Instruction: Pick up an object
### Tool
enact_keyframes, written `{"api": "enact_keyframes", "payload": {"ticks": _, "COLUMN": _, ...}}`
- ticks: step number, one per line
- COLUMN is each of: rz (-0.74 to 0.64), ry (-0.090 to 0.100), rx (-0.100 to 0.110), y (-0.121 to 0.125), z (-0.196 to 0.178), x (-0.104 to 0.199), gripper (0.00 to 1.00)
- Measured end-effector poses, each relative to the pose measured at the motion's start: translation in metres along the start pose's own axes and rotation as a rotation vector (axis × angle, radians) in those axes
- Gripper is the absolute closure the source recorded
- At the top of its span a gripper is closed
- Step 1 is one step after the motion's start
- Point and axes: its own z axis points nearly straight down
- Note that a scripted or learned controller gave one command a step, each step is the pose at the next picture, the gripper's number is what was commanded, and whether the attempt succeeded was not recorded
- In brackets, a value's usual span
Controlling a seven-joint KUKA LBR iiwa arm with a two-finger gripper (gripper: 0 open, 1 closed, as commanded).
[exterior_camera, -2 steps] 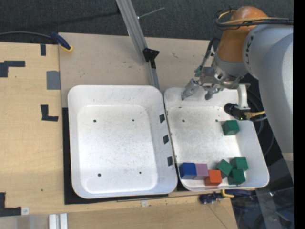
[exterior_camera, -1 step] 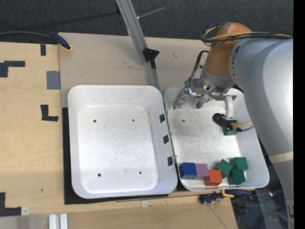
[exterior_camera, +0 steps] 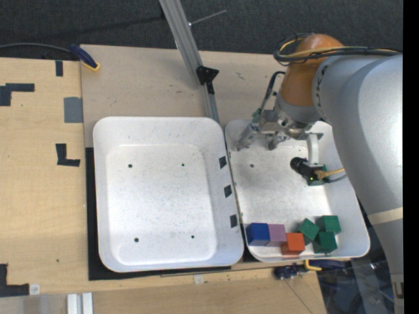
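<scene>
A pale wooden worktop point(exterior_camera: 137, 90) carries two shallow white bins side by side. The left bin point(exterior_camera: 105, 175) sits on a black mat point(exterior_camera: 91, 267) whose edge shows along the bin's left and near sides. The right bin point(exterior_camera: 363, 237) touches it along their shared edge. A slanted metal rail point(exterior_camera: 180, 28) crosses the far side, ending at a black clamp point(exterior_camera: 207, 75) just beyond the bins. A blue and yellow clamp point(exterior_camera: 85, 56) lies near the worktop's far left edge. Black point(exterior_camera: 63, 156) and grey tape pieces point(exterior_camera: 73, 108) mark the left panel.

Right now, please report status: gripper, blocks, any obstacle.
Gripper over right bin's far end, holding nothing. Blocks clustered at near edge, apart from gripper. No obstacle between.
</scene>
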Motion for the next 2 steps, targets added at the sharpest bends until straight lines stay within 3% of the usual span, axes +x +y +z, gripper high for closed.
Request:
{"api": "enact_keyframes", "payload": {"ticks": 1, "rz": -0.001, "ry": 0.0, "rx": -0.001, "y": 0.0, "z": -0.011, "x": 0.001, "gripper": 1.0}}
{"api": "enact_keyframes", "payload": {"ticks": 2, "rz": 0.0, "ry": 0.002, "rx": -0.007, "y": 0.002, "z": -0.06, "x": -0.008, "gripper": 1.0}}
